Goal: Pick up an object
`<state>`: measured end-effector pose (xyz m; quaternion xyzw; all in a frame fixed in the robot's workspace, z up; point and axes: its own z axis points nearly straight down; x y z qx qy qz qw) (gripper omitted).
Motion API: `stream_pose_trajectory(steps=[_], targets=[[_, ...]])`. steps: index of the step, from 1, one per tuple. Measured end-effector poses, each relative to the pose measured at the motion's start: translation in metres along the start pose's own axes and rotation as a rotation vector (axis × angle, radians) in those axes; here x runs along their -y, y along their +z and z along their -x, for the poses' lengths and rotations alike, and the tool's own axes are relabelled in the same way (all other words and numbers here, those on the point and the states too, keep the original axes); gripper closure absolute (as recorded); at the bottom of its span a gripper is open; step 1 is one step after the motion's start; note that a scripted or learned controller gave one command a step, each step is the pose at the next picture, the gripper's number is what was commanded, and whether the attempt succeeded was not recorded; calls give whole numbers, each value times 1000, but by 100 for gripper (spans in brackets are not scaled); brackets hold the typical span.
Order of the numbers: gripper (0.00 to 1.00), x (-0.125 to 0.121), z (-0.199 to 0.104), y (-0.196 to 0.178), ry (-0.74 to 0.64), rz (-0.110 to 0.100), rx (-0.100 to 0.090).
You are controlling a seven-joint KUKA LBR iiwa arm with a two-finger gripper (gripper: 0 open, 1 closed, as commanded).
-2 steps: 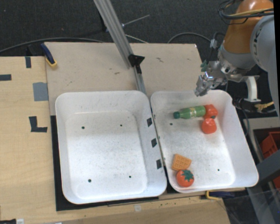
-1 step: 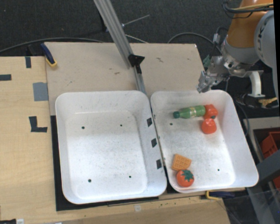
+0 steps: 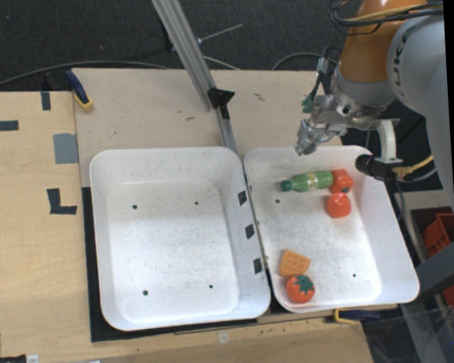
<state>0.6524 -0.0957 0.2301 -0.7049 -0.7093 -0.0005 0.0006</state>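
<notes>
Green bottle (image 3: 308, 183) lies touching an orange toy (image 3: 340, 181), so the jaws (image 3: 307, 144), whose state I cannot tell, may nudge both.

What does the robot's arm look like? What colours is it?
The arm is big, round and smooth, mostly grey, with a shiny orange band above the wrist. Thin dark cables loop over it. At the end sits a small grey metal gripper.
</notes>
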Motion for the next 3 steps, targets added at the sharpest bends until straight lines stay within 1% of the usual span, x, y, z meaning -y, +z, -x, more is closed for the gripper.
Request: stream_pose_trajectory(steps=[1,2,3], targets=[[100,28,-49,-6,1,-3,0],[100,38,-104,-7,-1,-3,-1],[100,63,-164,-4,-1,-4,0]])
